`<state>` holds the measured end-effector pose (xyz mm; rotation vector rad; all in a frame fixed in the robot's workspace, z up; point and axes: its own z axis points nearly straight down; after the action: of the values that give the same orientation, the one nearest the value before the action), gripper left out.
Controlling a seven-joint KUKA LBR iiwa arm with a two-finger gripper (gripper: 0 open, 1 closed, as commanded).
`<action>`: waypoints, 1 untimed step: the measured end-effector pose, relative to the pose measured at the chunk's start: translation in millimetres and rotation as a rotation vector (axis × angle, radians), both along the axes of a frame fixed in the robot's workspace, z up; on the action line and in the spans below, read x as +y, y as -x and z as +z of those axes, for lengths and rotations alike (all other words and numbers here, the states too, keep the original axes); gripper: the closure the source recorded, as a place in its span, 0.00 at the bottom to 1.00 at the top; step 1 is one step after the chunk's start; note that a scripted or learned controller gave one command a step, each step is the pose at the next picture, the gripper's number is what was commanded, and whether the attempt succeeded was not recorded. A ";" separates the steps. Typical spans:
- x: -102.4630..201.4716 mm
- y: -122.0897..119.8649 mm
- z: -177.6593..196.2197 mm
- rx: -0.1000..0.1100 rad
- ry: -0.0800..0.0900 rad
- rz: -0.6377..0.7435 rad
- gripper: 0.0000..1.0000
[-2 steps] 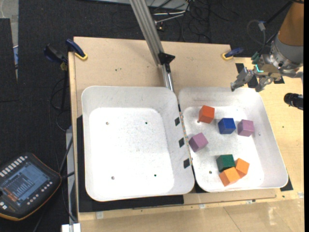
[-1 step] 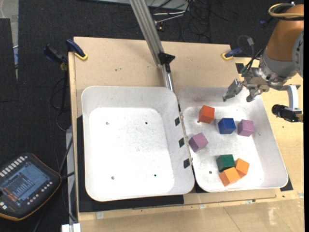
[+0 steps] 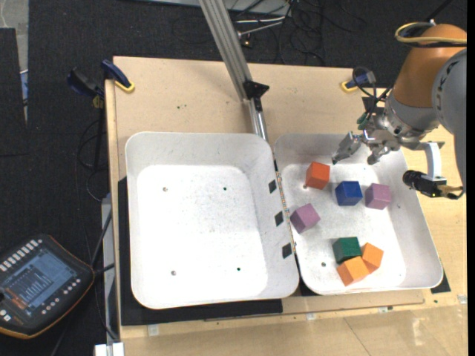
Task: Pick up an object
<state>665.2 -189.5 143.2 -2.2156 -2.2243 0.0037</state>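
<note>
The jaws [image 3: 361, 149] stand spread, two fingers splayed apart with nothing between them, hanging over the far end of the right bin [image 3: 423, 236], above the cubes and clear of them all.

Left to right: the left bin [image 3: 148, 162] carries nothing to grasp, so any drift that way wastes the try. In the right bin, a purple cube [image 3: 304, 217] lies near the inner wall, at about 8 o'clock from the jaws; the wall beside it could block one finger. The orange cube [image 3: 318, 175] is nearest, at roughly 8 o'clock and close in, tilted relative to the fingers, so a straight descent may strike a corner and shove it aside. The blue cube [image 3: 348, 193] sits at 6 o'clock with a second purple cube [image 3: 378, 196] just beside it; a finger could wedge between them or knock one. At the bin's near end, a green cube [image 3: 346, 248] touches two orange blocks [image 3: 361, 264]. That cluster is the riskiest target, I judge, since there is no gap for a finger and a close would likely pinch edges and slip.
</note>
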 end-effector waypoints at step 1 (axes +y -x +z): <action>0.2 -0.9 -48.1 -0.005 0.001 -0.001 0.00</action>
<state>666.1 -189.3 95.0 -2.2203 -2.2260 -0.0006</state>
